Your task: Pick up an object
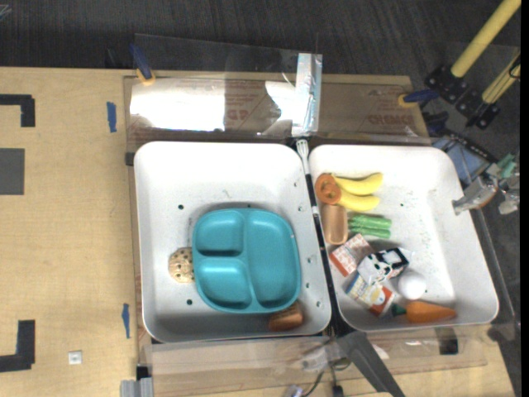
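The gripper [478, 195] sits at the right edge of the right white bin [430, 168]; can't tell its state from here. Closest pickable thing is the smooth white egg-shaped ball [412, 287], lower right, beside an orange carrot [428, 310].

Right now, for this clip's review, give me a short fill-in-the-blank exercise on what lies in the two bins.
1. The teal divided tray sits in the ___ bin.
2. The cookie touches the tray's ___ edge.
3. The yellow banana lies in the right bin, just above the ___ vegetable.
4. The carrot lies along the right bin's ___ edge, beside the white egg.

Missing words: left; left; green; near
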`<state>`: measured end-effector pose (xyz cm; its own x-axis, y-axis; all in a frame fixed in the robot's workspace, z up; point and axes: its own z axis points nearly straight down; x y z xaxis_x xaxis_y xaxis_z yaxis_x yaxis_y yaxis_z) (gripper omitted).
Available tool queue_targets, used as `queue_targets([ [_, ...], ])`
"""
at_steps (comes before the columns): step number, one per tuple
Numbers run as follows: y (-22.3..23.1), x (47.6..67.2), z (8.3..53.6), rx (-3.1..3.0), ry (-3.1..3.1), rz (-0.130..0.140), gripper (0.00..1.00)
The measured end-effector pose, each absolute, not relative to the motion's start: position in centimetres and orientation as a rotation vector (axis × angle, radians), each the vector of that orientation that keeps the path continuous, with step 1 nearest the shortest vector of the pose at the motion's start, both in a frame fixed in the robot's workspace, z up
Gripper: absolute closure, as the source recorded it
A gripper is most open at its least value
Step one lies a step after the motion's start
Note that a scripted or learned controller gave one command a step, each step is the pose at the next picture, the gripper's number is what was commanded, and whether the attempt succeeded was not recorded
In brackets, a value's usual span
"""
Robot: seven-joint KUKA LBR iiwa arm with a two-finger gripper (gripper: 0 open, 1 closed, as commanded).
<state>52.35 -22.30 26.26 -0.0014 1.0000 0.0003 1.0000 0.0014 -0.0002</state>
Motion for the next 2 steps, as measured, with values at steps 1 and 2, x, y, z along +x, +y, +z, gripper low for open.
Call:
queue_targets([
  [1, -18.3, 52.1, 12.2, -2.013, -2.402, 0.004, 0.0],
  [2, -18.5, 52.4, 13.7, -2.022, -2.41, -0.004, 1.0],
])
